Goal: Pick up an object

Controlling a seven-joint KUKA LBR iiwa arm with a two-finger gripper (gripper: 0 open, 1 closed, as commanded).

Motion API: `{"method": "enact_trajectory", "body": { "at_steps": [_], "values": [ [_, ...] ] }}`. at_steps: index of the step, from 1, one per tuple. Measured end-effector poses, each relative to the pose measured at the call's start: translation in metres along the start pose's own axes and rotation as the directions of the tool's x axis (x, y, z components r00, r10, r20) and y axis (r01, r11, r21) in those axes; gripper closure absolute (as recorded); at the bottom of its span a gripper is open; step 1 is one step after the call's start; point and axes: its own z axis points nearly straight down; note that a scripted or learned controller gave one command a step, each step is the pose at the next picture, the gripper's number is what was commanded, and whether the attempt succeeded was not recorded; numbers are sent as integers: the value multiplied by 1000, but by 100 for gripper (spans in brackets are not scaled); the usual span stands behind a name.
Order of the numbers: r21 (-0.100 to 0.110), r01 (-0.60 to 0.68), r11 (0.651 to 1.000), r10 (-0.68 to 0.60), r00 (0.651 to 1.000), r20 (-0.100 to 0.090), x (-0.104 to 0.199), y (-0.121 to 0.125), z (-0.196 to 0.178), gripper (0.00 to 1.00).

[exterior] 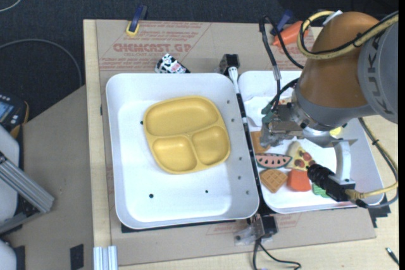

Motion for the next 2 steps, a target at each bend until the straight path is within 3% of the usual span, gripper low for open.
{"method": "enact_trajectory", "body": {
  "at_steps": [2],
  "values": [
    [1, -6, 1000, 6, 1000, 2, 19, -4, 18, 100]
  ]
}}
